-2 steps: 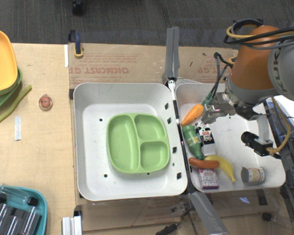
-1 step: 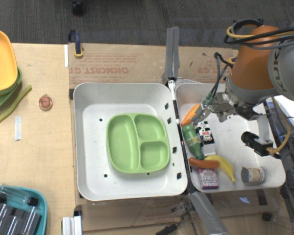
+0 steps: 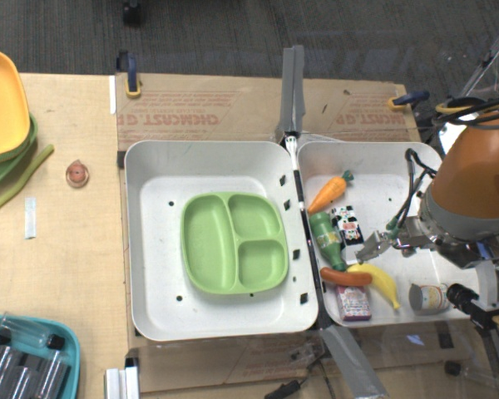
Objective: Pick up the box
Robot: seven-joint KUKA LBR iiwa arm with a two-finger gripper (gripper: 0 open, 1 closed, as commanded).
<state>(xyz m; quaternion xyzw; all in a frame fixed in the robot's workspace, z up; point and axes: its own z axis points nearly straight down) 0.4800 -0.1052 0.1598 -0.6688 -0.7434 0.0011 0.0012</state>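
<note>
A small pink box (image 3: 355, 303) lies flat at the front edge of the right bin (image 3: 374, 158). A smaller black-and-white carton (image 3: 347, 224) stands near the bin's middle. My gripper (image 3: 380, 243) hangs over the middle of the right bin, just right of the carton and above the banana (image 3: 383, 283). Its fingers look open and nothing is between them. The pink box is a good way in front of the gripper and slightly to its left.
The right bin also holds a carrot (image 3: 328, 192), a green bottle (image 3: 326, 238), a red sausage (image 3: 346, 277) and a small jar (image 3: 427, 298). A green divided plate (image 3: 234, 242) lies in the left bin (image 3: 150, 223). Yellow and green plates (image 3: 0, 115) sit at the far left.
</note>
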